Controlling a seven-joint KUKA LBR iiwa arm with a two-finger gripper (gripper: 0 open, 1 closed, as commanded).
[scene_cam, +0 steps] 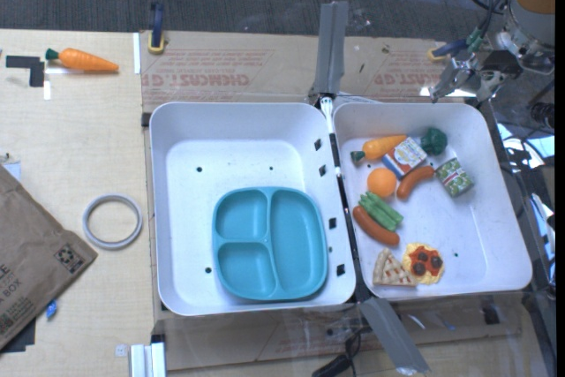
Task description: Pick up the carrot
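Seen from the camera view above the bench: gripper poised over the far rim of the right bin, close to its far right corner. Cannot tell whether open or closed, too small and cluttered with cables. Nothing seen held.

Carrot lying flat in the right bin, near the far left corner, just beside the wall shared with the left bin. Long axis slanted: green top toward that shared wall and slightly nearer, orange body pointing toward the far right, its end touching or just under a small packet. Orange ball just beside it on the near side; sausage and broccoli close by.

From the gripper, carrot off toward the left and nearer, well apart. Probably calls for travel along the far rim, then a descent with the grasp set across the slant, mid-body, away from the packet.

Second carrot at the bench's far left corner, much farther off.
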